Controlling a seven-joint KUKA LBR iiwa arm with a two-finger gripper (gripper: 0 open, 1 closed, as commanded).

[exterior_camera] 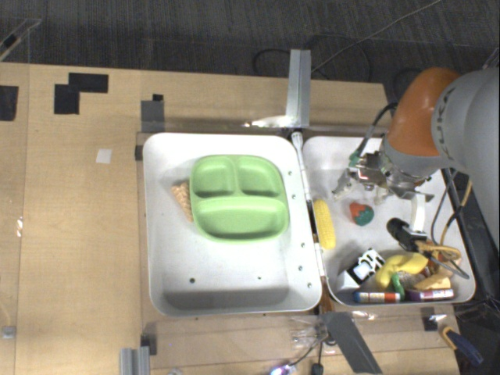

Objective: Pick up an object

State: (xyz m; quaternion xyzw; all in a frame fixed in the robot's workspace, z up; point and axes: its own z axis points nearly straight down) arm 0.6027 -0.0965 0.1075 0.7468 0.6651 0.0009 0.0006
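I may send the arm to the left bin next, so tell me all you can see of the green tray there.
The green tray is light green and looks like moulded plastic, with rounded corners. It has three compartments: two small ones on the far side and one wide one nearer the camera. It lies flat and upright in the left bin, toward the far half. All three compartments look bare. A tan, textured thing pokes out from beneath its left edge. The gripper is over the right bin.

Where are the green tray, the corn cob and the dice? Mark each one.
green tray (237, 196), camera view, on the ridge between its compartments.
corn cob (324, 223), camera view, on the middle of the cob.
dice (364, 266), camera view, on its black-and-white top face.
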